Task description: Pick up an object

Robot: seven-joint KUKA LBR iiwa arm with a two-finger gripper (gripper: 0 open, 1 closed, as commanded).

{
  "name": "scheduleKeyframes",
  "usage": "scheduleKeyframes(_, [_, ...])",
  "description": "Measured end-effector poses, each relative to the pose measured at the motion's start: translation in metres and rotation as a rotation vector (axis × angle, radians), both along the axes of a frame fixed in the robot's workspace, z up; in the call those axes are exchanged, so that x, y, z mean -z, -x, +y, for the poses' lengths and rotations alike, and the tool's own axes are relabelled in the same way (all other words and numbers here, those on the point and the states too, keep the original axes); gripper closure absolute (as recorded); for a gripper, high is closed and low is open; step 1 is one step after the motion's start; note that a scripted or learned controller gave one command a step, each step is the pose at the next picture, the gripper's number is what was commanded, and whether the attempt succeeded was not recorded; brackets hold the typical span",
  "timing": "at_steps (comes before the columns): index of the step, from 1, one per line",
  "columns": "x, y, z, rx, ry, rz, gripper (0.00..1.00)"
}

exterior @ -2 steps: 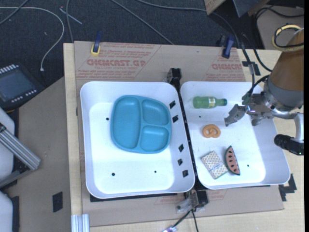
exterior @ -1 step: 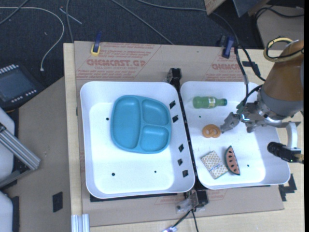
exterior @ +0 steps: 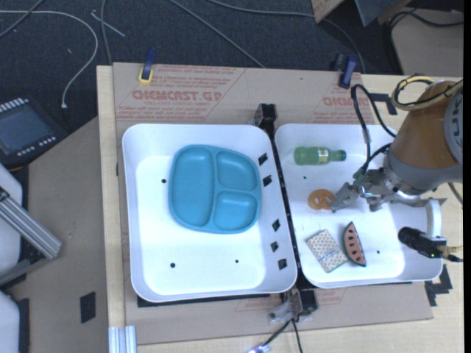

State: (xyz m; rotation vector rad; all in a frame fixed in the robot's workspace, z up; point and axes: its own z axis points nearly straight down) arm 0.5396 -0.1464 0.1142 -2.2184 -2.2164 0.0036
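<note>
The right bin (exterior: 412, 267) holds a green bottle (exterior: 319, 155) lying on its side near the back. An orange ring (exterior: 321, 199) lies in the middle. A watermelon slice (exterior: 355, 244) and a small patterned packet (exterior: 324, 249) sit close together near the front. My gripper (exterior: 353, 194) hangs low over the right bin, just right of the orange ring, under the grey wrist and orange band (exterior: 430, 127). Nothing shows as held in it.
The left bin (exterior: 147, 241) carries a blue divided plate (exterior: 215, 188). A black divider with clips (exterior: 276, 197) runs between the two bins. Cables (exterior: 368, 116) loop along the arm above the right bin's back right corner.
</note>
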Motion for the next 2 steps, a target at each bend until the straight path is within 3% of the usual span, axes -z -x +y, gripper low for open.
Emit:
scheduleKeyframes(1, [0.031, 0.000, 0.001, -0.001, 0.000, -0.001, 0.00])
scheduleKeyframes(2, [0.018, -0.001, 0.001, 0.000, 0.000, -0.005, 1.00])
